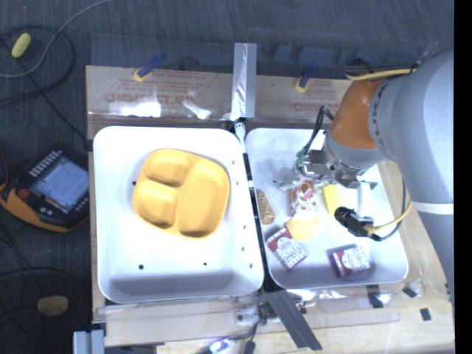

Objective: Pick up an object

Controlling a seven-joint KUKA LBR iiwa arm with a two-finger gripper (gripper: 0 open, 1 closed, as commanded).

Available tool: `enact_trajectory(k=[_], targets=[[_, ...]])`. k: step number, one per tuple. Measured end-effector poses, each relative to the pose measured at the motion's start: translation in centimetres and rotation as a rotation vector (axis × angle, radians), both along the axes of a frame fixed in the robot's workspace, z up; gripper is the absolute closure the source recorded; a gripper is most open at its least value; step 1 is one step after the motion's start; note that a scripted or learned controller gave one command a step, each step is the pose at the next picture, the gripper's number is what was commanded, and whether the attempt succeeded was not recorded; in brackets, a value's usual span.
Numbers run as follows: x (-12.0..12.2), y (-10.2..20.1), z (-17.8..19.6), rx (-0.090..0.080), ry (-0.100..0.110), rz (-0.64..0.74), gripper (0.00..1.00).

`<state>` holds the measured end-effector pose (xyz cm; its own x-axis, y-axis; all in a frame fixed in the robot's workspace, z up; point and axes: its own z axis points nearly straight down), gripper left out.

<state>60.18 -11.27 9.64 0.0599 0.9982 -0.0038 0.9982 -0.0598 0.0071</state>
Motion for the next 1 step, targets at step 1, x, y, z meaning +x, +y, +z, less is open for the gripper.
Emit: enact_trajectory(k=[1], targets=[[2.44,5.9,12.52,0.002,0.012,0.031,1.0]])
